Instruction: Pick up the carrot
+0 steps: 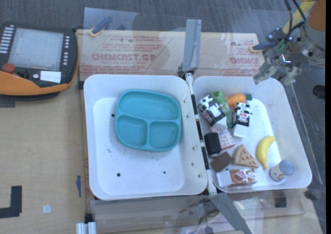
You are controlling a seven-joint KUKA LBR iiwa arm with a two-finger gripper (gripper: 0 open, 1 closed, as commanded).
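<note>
Front edge: clear plastic sheeting and a grey strip (227, 212) lie along the bottom of the frame, nearest the lens.
Pincer: gripper (273, 72) hangs at the upper right of the frame, over the far right rim of the right bin (297, 140); whether it is wide or narrow cannot be told, and nothing shows in its grasp.
Carrot: carrot (237, 99), orange with a green top, lies in the upper middle of the right bin, to the lower left of the pincer and apart from it.
Beside the carrot: two black-and-white cartons (211, 109), one on each side below it, and a green item (220, 97) touching its left end.
Lower right bin: banana (265, 150), pizza slice (244, 157), dark blocks (213, 143), a small round tin (281, 169).
Left bin: left bin (98, 166) holds a teal divided plate (148, 120) in its upper half.
Upper left of frame: control pendant (36, 58) with a screen, on the bench.
</note>
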